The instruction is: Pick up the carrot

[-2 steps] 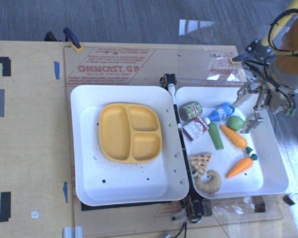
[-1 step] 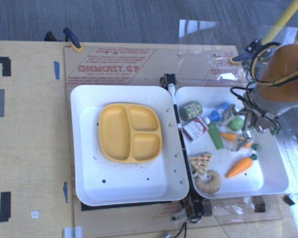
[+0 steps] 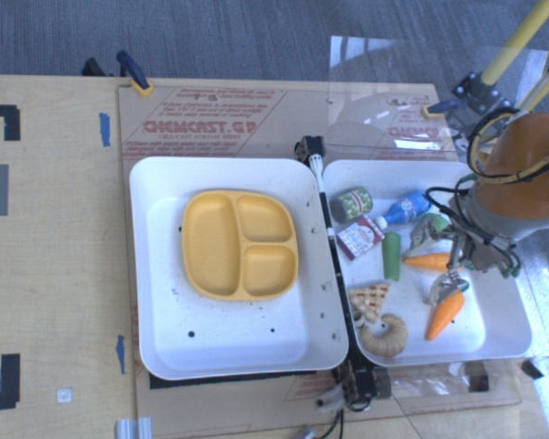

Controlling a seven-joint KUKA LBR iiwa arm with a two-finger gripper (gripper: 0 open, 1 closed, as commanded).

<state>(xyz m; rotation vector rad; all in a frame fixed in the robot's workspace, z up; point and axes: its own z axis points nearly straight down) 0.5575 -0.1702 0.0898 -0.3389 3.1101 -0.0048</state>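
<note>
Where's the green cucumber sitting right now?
In the camera view the green cucumber lies in the right bin, near its middle, just right of the red packet and left of the upper carrot.

High slanted view over both bins [image 3: 156, 273]

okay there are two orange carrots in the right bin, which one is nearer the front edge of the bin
The carrot that stands almost upright in the camera view, below the gripper. The other carrot lies crosswise, farther back beside the green piece.

A yellow divided plate [image 3: 240, 243] lies in the left bin [image 3: 156, 273]; the right bin [image 3: 503, 332] holds a green can [image 3: 351, 203], blue bottle [image 3: 406, 209], green cucumber [image 3: 392, 255], waffle slice [image 3: 371, 297] and croissant [image 3: 385, 334].
</note>
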